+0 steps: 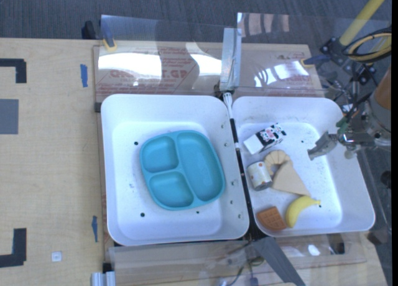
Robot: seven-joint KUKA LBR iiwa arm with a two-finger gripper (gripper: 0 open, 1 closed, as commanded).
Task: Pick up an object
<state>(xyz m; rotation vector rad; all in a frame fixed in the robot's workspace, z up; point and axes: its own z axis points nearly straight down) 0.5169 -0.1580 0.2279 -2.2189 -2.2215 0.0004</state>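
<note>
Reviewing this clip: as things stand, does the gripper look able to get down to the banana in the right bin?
Probably yes. The gripper hangs over the right bin, and the banana lies uncovered near the front wall. The tan wedge and the cracker lie close beside it, though nothing rests on it.

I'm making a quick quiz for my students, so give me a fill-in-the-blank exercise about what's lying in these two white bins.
1. The light blue plastic divided plate lies in the ____ shallow white bin.
2. That plate has ____ compartments.
3. The yellow toy banana lies in the right shallow white bin, beside the round orange-brown waffle-patterned cracker, on the cracker's ____ side.
4. The grey two-finger gripper hovers over the ____ bin.

Missing words: left; three; right; right
</note>
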